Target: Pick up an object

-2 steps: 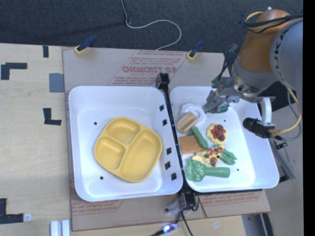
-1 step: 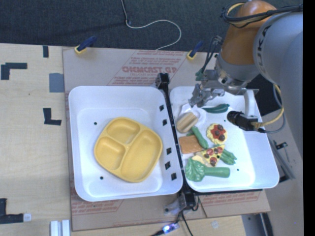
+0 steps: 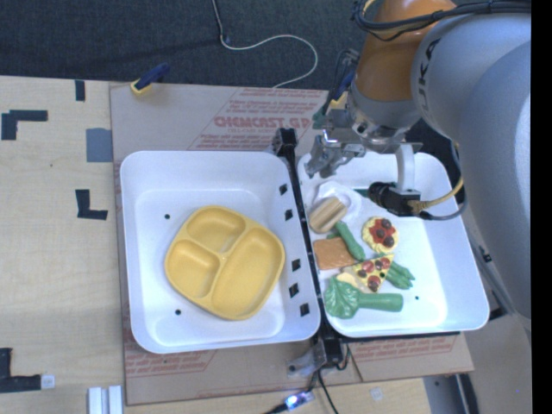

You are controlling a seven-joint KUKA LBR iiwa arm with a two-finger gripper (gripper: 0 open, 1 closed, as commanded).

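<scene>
Over the right bin's [image 3: 448,304] far left corner, the end effector [image 3: 332,158] hovers with nothing between its spread fingers, just above the bun [image 3: 327,213] among toy foods; judging by this, descent and closing come next.

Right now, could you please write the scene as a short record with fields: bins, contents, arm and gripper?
left bin: holds a yellow tray with three compartments
right bin: holds toy food, bunched in its left half
toy food: bun, toast, pizza, broccoli
arm: reaches in from the right, over the right bin's far end
gripper: above the far left corner of the right bin, just beyond the bun; nothing seen between its fingers
</scene>
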